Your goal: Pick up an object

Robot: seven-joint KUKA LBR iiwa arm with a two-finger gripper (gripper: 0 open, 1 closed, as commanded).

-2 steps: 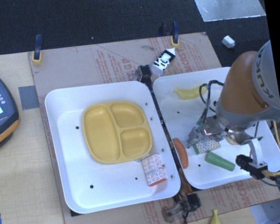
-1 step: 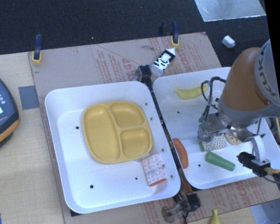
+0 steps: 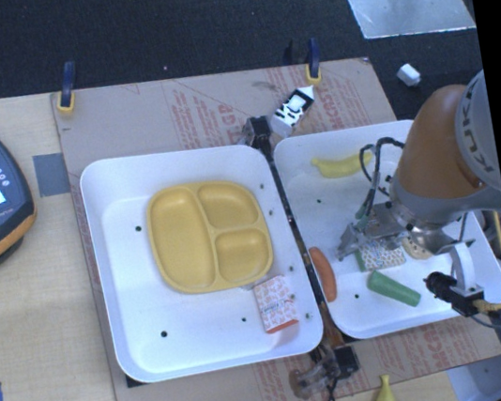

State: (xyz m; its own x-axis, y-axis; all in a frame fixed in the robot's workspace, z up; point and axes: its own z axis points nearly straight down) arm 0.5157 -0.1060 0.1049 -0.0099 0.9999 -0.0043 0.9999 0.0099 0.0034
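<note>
**Desk:** Where does the pick stand?

**Photographer:** The gripper (image 3: 360,241) is low inside the right bin (image 3: 346,314), over a speckled packet (image 3: 384,257). Whether it is apart or clamped I cannot tell, so I judge nothing lifted yet; grasping and raising remain.

**Desk:** Candidates nearby?

**Photographer:** A green cylinder (image 3: 394,288) just below the packet, an orange sausage-shaped piece (image 3: 324,274) against the divider wall, a yellow banana (image 3: 344,165) near the far rim.

**Desk:** Room to move?

**Photographer:** Open floor left of the tool; the wall crowds the sausage. The left bin (image 3: 123,264) holds a yellow tray (image 3: 209,235) and a small carton (image 3: 275,302).
</note>
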